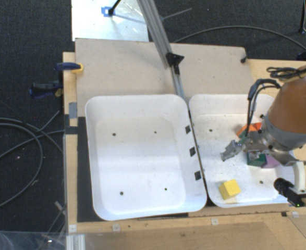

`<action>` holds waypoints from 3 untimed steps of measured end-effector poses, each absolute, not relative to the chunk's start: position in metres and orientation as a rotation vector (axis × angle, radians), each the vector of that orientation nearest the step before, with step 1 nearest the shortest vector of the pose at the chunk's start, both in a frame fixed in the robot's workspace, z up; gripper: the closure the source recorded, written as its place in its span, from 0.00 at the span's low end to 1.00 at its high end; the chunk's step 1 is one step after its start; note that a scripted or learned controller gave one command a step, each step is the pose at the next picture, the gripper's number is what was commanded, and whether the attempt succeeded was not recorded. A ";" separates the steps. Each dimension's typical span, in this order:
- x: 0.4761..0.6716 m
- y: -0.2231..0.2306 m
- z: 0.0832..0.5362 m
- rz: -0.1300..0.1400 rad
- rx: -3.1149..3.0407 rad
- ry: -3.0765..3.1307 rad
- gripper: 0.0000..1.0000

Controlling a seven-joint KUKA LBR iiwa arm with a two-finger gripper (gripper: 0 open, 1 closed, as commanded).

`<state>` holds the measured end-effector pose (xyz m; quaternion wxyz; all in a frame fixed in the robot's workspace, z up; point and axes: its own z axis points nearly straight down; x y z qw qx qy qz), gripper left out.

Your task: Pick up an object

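Yellow block [229,189] — near the gripper [235,150], apart from it.

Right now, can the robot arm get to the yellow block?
Probably yes. The yellow block lies alone on the right bin's floor, nothing on it, and the gripper hangs just above and right of it.

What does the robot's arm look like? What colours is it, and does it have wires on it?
The robot arm is thick and rounded, with a wide orange band above a grey wrist. A black cable loops out from it and runs down toward the wrist. At its end sits a small grey metal gripper with two fingers, looking blocky and shiny against the white right-hand bin.
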<state>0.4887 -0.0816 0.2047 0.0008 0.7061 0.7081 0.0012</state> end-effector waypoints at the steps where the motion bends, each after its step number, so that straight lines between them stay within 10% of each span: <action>1: 0.485 -0.010 0.190 0.005 2.210 2.236 0.00; 2: 0.486 0.011 0.211 0.006 2.210 2.229 0.00; 3: 0.509 -0.060 0.225 0.002 2.221 2.213 0.00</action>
